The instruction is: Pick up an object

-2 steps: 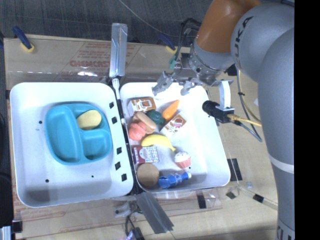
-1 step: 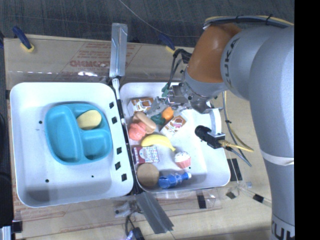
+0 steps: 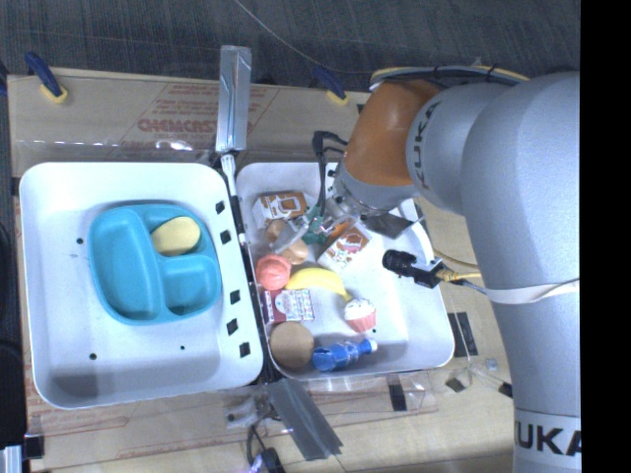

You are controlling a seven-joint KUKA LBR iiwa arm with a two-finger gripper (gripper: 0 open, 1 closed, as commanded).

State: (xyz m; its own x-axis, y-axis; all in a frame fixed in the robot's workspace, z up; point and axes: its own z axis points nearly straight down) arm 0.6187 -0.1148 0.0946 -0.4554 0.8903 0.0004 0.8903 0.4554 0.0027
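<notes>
Clutter is the whole story in the right-hand shallow white bin (image 3: pixel 426 315), centre-right of the frame. It holds a yellow plastic banana (image 3: pixel 317 280), a round pink ball (image 3: pixel 273 271), a brown round bun-like toy (image 3: pixel 291 343), a blue plastic bottle lying on its side (image 3: pixel 340 354), a small cupcake toy with a pink base (image 3: pixel 360 314), and a few printed snack packets such as the brown-and-white one (image 3: pixel 280 206) near the bin's top edge.

The two-finger gripper (image 3: pixel 321 227) sits low over the upper middle of that pile, under the grey arm's orange band (image 3: pixel 387 144), right among the packets. Honestly can't tell whether the jaws are apart or together; the wrist and the clutter hide them, and nothing is visibly pinched.

The left-hand white bin (image 3: pixel 39 264) holds a blue divided plastic tray (image 3: pixel 128 274) with a yellow oval lump (image 3: pixel 176 235) in its upper compartment.

Best bet for the grab, judging from here: pick one item that stands proud, like the banana or pink ball just below the gripper, centre on it, and close across its narrow side. The flat packets look slippery and overlap each other, so a pinch there could easily come up with nothing.
</notes>
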